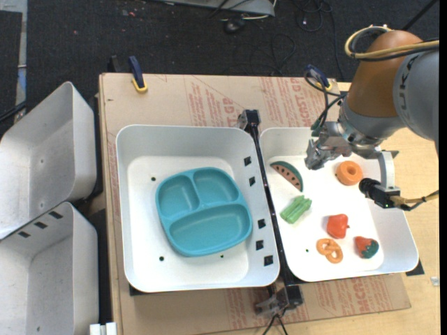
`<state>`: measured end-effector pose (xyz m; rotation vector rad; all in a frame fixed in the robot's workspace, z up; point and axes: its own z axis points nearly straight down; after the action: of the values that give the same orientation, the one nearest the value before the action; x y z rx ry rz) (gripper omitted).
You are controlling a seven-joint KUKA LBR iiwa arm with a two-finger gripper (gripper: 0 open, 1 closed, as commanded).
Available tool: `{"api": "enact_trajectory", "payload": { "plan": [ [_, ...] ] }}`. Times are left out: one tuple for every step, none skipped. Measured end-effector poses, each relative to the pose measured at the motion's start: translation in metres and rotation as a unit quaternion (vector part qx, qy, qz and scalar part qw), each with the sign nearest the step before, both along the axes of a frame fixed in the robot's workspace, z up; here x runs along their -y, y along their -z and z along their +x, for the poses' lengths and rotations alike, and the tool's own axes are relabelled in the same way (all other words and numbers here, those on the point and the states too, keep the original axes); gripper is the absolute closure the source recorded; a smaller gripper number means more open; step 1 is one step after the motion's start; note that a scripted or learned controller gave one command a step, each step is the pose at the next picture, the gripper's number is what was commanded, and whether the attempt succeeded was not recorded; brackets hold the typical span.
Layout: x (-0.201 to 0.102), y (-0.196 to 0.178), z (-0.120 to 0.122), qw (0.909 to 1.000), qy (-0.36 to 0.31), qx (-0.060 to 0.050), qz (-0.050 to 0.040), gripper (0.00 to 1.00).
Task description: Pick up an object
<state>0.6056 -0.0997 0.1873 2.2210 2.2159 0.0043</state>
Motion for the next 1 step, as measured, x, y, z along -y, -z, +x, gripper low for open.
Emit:
{"api": "enact_trajectory", "payload": {
  "plan": [
    [-0.0101, -0.0565, 0.0008, 1.0, -0.003, 0.0, 0.0001, 1.0]
  ]
}}
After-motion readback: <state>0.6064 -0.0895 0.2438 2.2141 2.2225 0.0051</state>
